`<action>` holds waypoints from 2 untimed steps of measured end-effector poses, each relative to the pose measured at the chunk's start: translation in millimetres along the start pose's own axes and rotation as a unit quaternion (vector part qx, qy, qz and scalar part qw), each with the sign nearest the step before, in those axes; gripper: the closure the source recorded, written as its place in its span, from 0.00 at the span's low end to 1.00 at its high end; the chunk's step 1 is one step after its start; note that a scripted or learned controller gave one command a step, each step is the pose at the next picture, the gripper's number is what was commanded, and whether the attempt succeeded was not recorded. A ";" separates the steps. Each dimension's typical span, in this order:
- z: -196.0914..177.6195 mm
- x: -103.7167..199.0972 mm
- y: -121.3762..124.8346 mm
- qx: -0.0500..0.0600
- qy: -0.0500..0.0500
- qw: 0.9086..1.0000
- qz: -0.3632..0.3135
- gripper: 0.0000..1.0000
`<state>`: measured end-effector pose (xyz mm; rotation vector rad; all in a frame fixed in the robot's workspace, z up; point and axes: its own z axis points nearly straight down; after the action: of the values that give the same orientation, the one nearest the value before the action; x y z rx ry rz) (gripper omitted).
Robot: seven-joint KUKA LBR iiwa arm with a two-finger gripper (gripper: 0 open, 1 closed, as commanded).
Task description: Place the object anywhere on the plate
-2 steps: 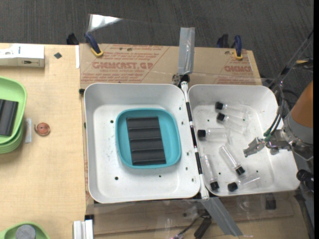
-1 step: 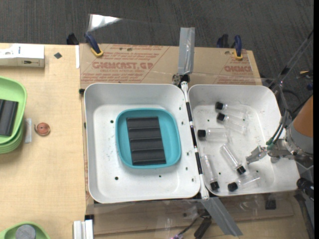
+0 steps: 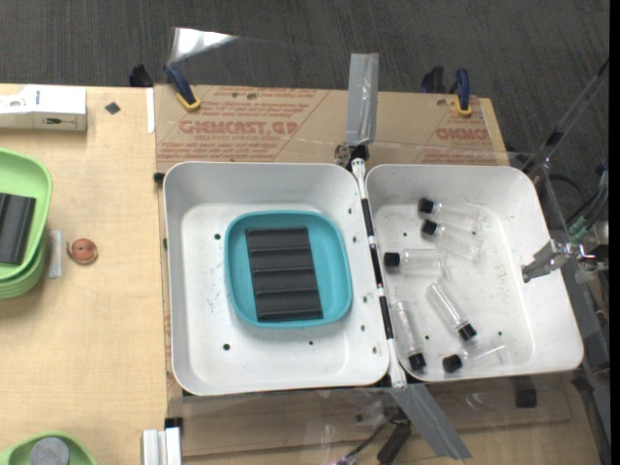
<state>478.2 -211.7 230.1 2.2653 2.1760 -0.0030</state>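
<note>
A teal square plate [image 3: 237, 260] lies in the left white bin [image 3: 194, 356], with a black ridged block [image 3: 283, 274] on its middle. Several clear vials with black caps lie scattered in the right white bin [image 3: 542, 347], among them one [image 3: 450, 313] near the centre, one [image 3: 441, 229] toward the back and one [image 3: 405, 332] by the left wall. My gripper [image 3: 547, 260] appears as a small metal part at the right bin's right rim, well apart from the vials and far from the plate. It is too small to read.
A green tray [image 3: 24, 260] holding a dark item sits at the left edge, with a small brown disc [image 3: 83, 251] beside it. Clamped cardboard [image 3: 252, 124] lies behind the bins. A white box [image 3: 44, 109] rests at the back left.
</note>
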 end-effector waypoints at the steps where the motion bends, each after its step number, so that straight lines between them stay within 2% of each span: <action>1: -203.5 7.1 35.3 0.001 0.000 0.999 0.034 0.00; 2: -210.6 7.6 36.9 0.003 -0.001 0.999 0.032 1.00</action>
<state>515.5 -205.2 440.6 2.3352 2.1033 -0.0117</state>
